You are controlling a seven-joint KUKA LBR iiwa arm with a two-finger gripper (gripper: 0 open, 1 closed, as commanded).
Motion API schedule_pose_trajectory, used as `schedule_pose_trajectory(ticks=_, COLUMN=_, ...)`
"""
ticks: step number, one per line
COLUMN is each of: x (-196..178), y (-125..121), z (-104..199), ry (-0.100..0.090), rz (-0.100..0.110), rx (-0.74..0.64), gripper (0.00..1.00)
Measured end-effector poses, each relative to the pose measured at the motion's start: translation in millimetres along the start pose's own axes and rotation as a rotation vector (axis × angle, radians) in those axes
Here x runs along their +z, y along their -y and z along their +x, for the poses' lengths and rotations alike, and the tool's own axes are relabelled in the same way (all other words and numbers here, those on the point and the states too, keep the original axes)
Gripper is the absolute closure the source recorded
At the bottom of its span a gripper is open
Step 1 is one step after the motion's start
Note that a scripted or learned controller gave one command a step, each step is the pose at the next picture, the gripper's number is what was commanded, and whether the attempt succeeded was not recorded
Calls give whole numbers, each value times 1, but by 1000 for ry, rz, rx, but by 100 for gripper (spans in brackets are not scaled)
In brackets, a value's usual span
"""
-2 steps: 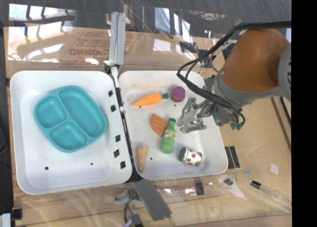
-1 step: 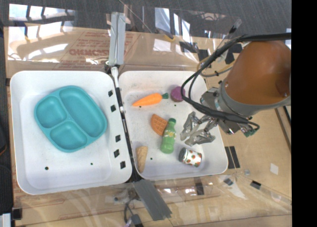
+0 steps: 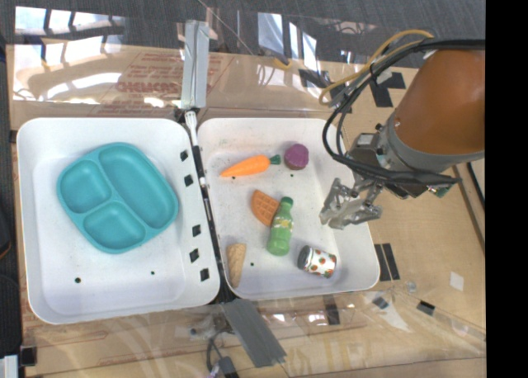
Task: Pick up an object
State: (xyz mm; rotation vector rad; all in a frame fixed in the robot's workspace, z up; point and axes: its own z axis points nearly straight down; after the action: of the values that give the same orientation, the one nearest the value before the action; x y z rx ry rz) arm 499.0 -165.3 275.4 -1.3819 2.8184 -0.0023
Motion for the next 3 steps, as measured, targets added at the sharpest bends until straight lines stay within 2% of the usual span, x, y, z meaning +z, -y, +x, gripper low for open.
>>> schedule_pose_trajectory(ticks=1, x=12, y=21, z=-8, ry=1, rz=-1, rx=-573, gripper=100)
schedule_pose_trajectory(ticks=2, x=18, y=30, z=3, ry=2, rz=-2, rx=-996, gripper=100)
schedule_pose_trajectory(ticks=3, x=44, y=-25, z=4, ry=2, rz=-10, rx=-1206, gripper=100)
